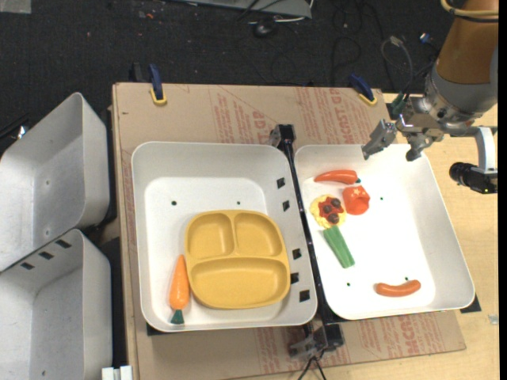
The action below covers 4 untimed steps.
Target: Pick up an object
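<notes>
Several small toy foods are lying loose in the right bin (pixel 444 204), any of them a fair pick: a red chili (pixel 336 177) near the back, a red pepper (pixel 356 200) touching a yellow flower-shaped piece (pixel 328 210), a green stick (pixel 339 246) just below them, and a sausage (pixel 398 288) sitting apart near the front. The gripper (pixel 394 143) is hovering over the bin's back rim with its two fingers spread wide and nothing between them, probably poised to descend. In the left bin (pixel 150 212), a yellow divided tray (pixel 237 258) is resting with a carrot (pixel 180 285) lying alongside its left edge.
</notes>
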Tool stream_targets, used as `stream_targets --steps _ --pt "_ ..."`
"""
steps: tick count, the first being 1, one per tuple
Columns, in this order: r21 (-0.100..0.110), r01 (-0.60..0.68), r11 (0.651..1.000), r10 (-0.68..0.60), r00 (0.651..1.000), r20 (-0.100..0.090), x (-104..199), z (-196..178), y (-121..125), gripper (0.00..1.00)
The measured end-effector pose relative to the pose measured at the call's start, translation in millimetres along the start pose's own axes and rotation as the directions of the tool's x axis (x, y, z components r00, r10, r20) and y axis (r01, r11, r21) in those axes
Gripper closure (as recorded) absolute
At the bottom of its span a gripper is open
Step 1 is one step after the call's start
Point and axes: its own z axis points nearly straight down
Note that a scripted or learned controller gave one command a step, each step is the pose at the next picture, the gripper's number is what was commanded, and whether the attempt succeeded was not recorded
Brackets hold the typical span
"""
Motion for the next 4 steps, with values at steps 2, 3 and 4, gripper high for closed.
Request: stream_targets --steps 2,3,4 --pt "-0.005 0.003 1.0 -0.003 1.0 0.001 2 53 11 0.0" --pt "-0.004 0.004 1.0 -0.004 1.0 0.0 9 116 9 0.0" --pt "-0.006 0.001 1.0 -0.001 1.0 0.0 10 169 9 0.0"
